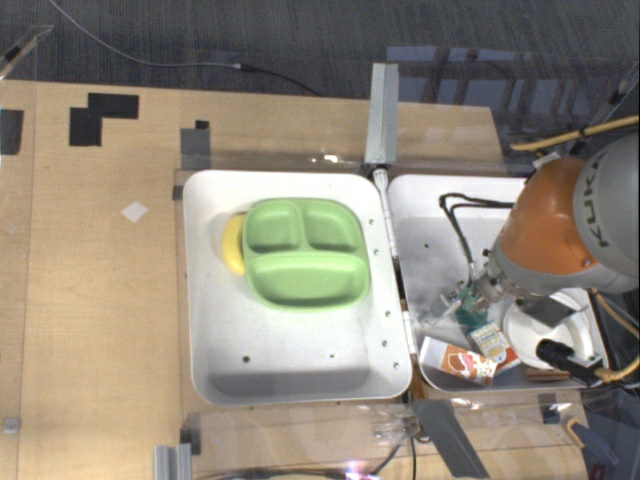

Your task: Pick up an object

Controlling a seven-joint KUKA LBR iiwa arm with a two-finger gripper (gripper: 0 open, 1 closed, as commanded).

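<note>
One fixed camera looks down at a slant on the bench (90,268) and both bins (200,298).

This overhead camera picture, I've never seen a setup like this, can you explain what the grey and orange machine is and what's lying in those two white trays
You are looking down at a slant from a single camera fixed above a wooden bench. The grey machine with the orange band is a robot arm reaching in from the right; a program moves it to pick things up. Its gripper is low inside the right white bin, among small clutter: a teal object, a packet with red and white print and a white round object. Whether it is holding anything is too hard to tell here. The left white bin holds a green divided plate with a yellow object, partly hidden, at its left edge.
</note>
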